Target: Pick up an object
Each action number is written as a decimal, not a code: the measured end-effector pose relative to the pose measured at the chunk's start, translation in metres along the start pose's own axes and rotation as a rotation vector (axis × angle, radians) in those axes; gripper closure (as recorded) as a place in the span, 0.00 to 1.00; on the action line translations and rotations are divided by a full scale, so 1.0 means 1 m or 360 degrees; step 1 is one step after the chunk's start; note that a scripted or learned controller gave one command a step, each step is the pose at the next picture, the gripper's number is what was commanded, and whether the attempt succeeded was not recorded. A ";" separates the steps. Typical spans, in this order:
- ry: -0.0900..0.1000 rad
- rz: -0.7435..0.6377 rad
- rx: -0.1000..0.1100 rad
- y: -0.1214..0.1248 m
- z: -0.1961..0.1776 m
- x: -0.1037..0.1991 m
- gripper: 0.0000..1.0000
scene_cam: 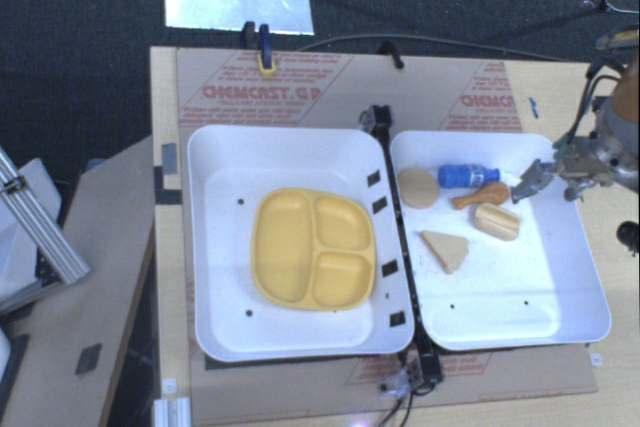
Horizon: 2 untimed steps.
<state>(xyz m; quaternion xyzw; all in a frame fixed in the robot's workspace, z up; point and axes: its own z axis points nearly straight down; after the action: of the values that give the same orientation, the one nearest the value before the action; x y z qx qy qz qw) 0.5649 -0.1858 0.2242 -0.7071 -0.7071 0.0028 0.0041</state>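
Apparently I was approaching: gripper hung beside the bun, fingers' state unclear; next I needed to descend.

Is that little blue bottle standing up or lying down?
Lying down. The blue bottle rests on its side on the right bin's floor, long axis horizontal.
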 end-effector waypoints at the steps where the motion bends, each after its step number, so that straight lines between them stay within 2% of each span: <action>1: -0.0004 -0.0005 -0.0018 0.003 -0.007 0.000 0.00; 2: -0.0003 -0.0002 -0.0014 0.007 0.037 -0.005 0.00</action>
<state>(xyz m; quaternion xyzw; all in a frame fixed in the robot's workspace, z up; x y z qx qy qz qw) 0.5720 -0.1903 0.1867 -0.7066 -0.7076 0.0004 0.0003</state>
